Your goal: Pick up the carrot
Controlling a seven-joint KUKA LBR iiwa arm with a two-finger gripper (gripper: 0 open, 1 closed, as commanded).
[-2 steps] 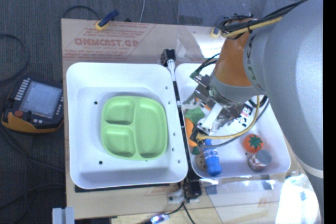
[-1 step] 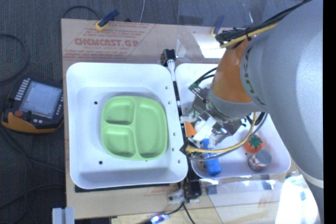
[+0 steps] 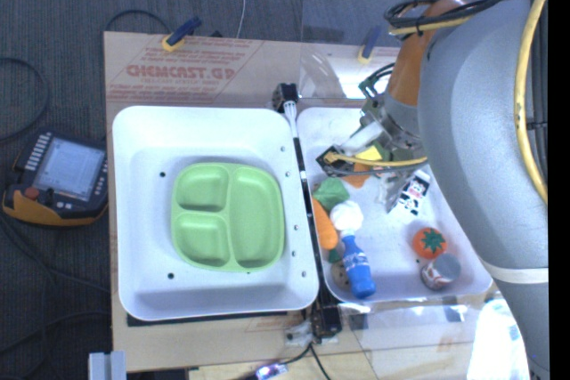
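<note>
The orange carrot (image 3: 324,225) lies along the left wall of the right bin (image 3: 463,276), its tip pointing up toward a green leafy piece (image 3: 331,191). A white ball (image 3: 346,215) touches its right side. My gripper (image 3: 388,181) hangs over the upper middle of the right bin, up and to the right of the carrot and apart from it. Nothing shows held in it.
A blue bottle (image 3: 358,266) lies just below the carrot. A red tomato (image 3: 428,241), a grey-brown round thing (image 3: 440,272) and a black-and-white item (image 3: 412,190) sit further right. The left bin (image 3: 142,147) holds a green divided plate (image 3: 229,214).
</note>
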